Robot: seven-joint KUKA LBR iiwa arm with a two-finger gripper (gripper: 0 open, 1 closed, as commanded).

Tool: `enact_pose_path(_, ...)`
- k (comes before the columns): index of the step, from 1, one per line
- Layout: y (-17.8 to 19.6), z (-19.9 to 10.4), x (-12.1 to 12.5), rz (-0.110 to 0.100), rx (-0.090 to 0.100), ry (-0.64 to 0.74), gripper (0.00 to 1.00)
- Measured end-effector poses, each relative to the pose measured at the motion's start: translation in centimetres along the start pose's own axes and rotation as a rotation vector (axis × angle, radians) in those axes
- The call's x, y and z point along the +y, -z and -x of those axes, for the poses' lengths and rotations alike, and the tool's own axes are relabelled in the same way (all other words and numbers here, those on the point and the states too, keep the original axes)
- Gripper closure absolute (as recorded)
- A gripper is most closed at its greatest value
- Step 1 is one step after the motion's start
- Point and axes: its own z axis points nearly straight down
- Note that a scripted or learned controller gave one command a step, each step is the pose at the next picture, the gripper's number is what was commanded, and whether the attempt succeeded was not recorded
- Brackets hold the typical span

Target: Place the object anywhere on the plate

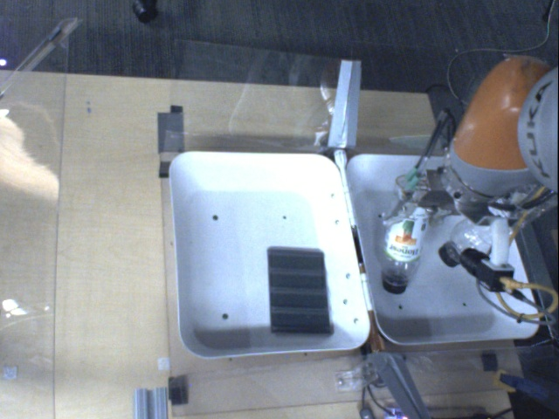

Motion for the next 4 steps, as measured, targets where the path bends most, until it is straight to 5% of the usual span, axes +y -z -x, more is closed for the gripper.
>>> enact_pose_path(1, 3.2, -6.2, -2.4, 0.0, -0.001, 0.191, 1.0)
enact_pose_path(2, 6.0, -15.6, -3.6, 0.0, 0.001, 0.293, 1.0)
enact_pose_path(3, 5.8, -23.3, 2.6, -0.003, 0.001, 0.455, 1.0)
enact_pose_path(4, 2.4, -26.3, 8.5, -0.002, 0.001, 0.709, 1.0)
